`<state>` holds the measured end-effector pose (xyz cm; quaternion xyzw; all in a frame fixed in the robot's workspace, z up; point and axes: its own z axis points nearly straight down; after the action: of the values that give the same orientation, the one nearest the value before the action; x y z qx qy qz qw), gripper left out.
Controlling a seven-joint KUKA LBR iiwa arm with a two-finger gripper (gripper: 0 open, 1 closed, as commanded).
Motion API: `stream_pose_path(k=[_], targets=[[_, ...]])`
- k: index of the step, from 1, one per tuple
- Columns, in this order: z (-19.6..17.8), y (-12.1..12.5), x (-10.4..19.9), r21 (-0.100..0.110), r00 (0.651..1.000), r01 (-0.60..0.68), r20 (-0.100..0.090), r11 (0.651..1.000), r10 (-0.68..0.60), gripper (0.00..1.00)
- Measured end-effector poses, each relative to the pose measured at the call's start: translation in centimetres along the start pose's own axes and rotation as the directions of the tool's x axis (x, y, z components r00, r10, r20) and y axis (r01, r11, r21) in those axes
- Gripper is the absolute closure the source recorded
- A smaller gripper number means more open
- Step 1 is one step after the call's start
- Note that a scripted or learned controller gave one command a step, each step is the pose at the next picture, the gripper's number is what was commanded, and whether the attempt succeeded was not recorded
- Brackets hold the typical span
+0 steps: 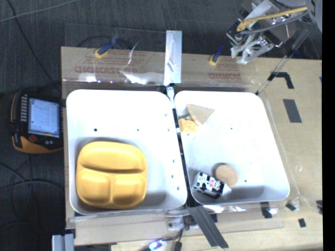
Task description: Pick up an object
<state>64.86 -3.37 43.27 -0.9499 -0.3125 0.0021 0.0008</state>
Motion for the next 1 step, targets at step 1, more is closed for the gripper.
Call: stream_pose_path(k=[1], targets=[[0.01, -1.91, 2.40, 0.000, 0.992, -0.127, -0.001, 0.992, 0.127, 1.00]])
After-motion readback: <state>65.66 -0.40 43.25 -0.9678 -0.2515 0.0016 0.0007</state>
